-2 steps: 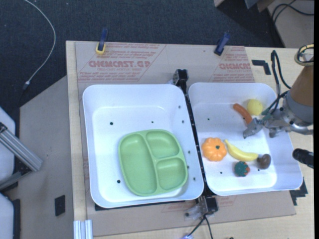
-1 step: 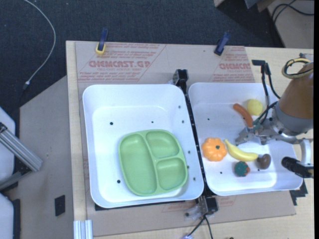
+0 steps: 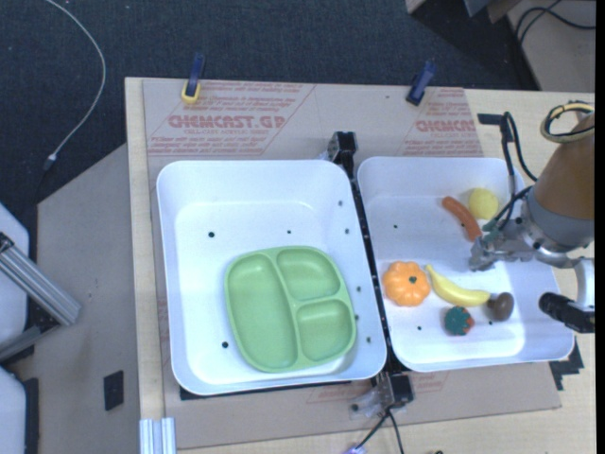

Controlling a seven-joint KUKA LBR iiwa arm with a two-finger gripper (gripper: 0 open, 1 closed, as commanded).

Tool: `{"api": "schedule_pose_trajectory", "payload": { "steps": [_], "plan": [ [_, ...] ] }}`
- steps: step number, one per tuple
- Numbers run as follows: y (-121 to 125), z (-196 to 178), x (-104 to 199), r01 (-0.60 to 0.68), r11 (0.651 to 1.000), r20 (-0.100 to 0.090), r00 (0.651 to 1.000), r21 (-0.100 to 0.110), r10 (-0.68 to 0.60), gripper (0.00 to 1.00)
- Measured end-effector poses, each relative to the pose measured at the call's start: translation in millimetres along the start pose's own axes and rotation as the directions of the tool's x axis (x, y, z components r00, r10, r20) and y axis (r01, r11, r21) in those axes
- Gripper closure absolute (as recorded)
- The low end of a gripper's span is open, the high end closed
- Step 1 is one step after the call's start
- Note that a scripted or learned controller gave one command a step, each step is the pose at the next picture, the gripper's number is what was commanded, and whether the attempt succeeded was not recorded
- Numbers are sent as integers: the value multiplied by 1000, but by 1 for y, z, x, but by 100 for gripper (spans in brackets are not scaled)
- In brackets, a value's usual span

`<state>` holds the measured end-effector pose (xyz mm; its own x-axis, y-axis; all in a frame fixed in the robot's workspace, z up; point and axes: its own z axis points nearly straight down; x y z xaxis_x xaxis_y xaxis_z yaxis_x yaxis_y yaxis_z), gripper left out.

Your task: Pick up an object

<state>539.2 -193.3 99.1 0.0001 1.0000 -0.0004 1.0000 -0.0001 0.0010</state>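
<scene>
Objects for the pick all sit in the right bin [image 3: 416, 348], and none has left its floor, so the job is barely begun. Largest first: the green divided plate [image 3: 288, 305] lies in the left bin [image 3: 180, 197], toward that bin's near edge and well apart from the arm. In the right bin, the orange pumpkin [image 3: 407, 283] sits against the left wall, about midway along it. The yellow banana [image 3: 457, 290] lies just beside it, curving toward the near right corner. The orange carrot [image 3: 461, 217] lies slantwise toward the far edge, with the yellow lemon [image 3: 483, 202] touching or just beside its right end. Near the bin's front edge sits a small teal-and-brown piece [image 3: 458, 321], and a dark brown piece [image 3: 502, 305] rests at the banana's right tip.

And here's the gripper [image 3: 484, 256], low over the right bin, between the carrot and the banana, near the bin's right side. I see nothing between its fingers, so no grasp counts as made. Left to do, by my reckoning: close on one item and lift it clear.

What's hard to read: the fingertips blur into grey metal, so I cannot tell whether they are spread or closed, nor whether they touch the floor. The arm is cut off at the right edge. What the two small pieces are, I can't say.
</scene>
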Motion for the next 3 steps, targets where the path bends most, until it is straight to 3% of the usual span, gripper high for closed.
{"api": "schedule_pose_trajectory", "payload": {
  "steps": [3],
  "plan": [
    [-4, -163, 0, 2, 1000, 3, 1000, -7, -2, 100]
  ]
}}
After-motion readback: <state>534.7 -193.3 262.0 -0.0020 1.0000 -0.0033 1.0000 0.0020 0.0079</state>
